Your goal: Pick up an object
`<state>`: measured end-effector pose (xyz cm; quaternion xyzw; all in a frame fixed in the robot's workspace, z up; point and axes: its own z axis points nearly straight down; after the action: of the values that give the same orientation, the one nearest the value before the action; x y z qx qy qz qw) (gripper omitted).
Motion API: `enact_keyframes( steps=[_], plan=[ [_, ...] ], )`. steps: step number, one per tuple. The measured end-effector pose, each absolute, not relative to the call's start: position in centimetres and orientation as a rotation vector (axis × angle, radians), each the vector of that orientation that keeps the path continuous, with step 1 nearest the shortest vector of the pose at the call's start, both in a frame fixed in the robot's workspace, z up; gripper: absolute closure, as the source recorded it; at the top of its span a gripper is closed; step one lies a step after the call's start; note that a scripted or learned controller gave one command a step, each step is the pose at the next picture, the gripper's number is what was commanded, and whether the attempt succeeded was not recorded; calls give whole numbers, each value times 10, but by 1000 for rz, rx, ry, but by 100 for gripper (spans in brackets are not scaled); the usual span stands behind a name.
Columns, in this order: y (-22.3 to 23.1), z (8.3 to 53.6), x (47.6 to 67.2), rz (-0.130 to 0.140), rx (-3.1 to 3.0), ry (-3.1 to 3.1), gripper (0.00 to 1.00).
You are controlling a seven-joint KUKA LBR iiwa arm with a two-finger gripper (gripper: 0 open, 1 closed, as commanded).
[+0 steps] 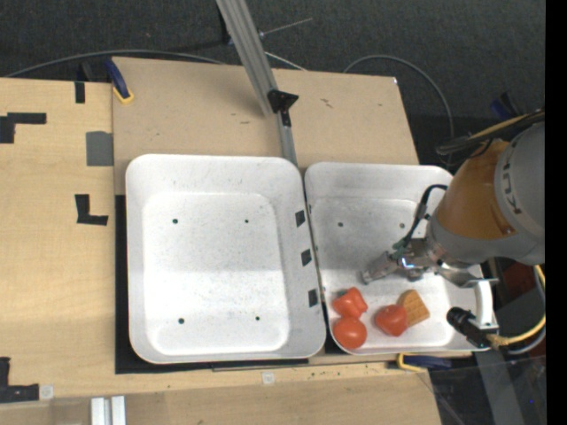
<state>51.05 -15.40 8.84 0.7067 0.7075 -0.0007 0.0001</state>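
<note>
In the right bin (354, 193), near its front edge, lie three red-orange objects and a tan one. A red piece (351, 304) sits above a round red one (350, 332); another red piece (391, 320) touches a tan block (414, 306). My gripper (387, 268) hangs over the right bin's middle, just above and slightly right of the upper red piece, with nothing visible between its fingers. The arm's orange band (469, 197) rises to the right.
The left bin (213, 255) lies beside the right one, with black clips along the shared rim. A slanted metal rod (257, 56) crosses the bench behind the bins. Cables run at the right.
</note>
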Motion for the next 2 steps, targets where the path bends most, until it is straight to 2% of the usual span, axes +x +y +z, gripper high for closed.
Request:
enact_keyframes(
  steps=[1, 2],
  plan=[
    [-153, 99, 510, -2, 2221, 2224, 100],
    [-153, 155, 521, 3, 2217, 2221, 100]
  ],
)
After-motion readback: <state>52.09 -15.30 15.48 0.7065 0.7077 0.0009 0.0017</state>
